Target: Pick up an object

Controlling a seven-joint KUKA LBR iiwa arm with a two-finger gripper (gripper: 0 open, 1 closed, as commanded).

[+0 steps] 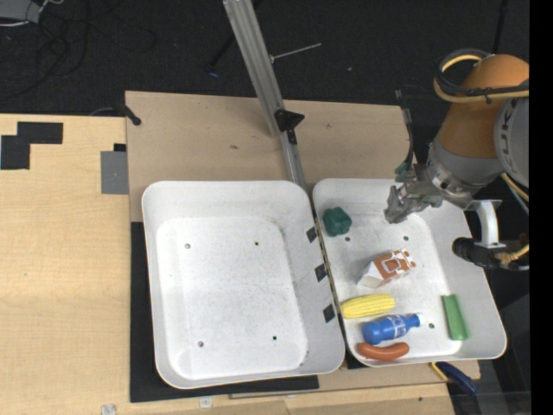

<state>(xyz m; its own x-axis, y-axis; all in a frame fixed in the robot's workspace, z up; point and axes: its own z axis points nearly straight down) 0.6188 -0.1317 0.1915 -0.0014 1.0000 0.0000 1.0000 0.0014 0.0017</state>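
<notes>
Nearest, red sausage (pixel 383 350), blue bottle (pixel 389 327) and corn (pixel 367 305) in right bin (pixel 484 340) look light, smooth, graspable mid-body; end effector (pixel 399 207) hovers far side, holding nothing, opening unclear.

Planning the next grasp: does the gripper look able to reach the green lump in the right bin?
Probably yes. The gripper hovers over the right bin, and the green lump lies apart from the other items, with bare floor between.

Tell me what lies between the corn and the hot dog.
In the camera view, the blue bottle lies between the corn above it and the hot dog below.
</notes>
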